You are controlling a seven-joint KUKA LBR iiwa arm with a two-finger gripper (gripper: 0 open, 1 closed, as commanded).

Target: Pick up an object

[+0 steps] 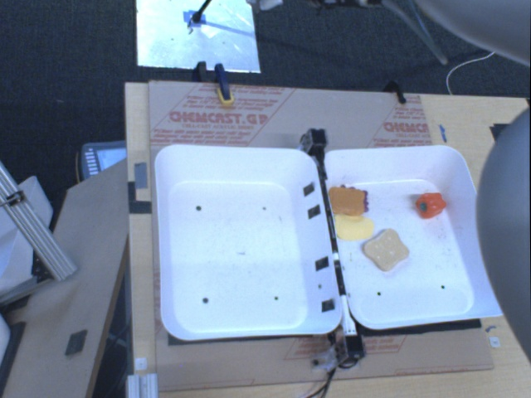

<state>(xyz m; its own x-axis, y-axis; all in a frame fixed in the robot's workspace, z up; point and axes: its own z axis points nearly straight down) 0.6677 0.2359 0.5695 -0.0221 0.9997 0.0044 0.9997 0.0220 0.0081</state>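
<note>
Camera view looks down on the counter (pixel 465 114), and there are the two white bins lying side by side. The left bin (pixel 236 243) sits beside the right bin (pixel 448 305), the two touching along a middle seam dotted with black clips. All the objects lie in the right bin. Close against the seam sits an orange-brown block (pixel 348 200) with a purple edge showing at its right. Just below it, touching or nearly so, lies a pale yellow disc (pixel 356 229). A tan toast-shaped piece (pixel 386 249) rests just beside the disc, lower and to the right. Well apart, toward the bin's right wall, sits a red-orange pepper-like piece (pixel 430 206). The arm (pixel 498 197) looms large and blurred along the right side, high over the scene. At the top edge hangs a metallic, cabled part that may be the jaws; their opening cannot be told from here.
</note>
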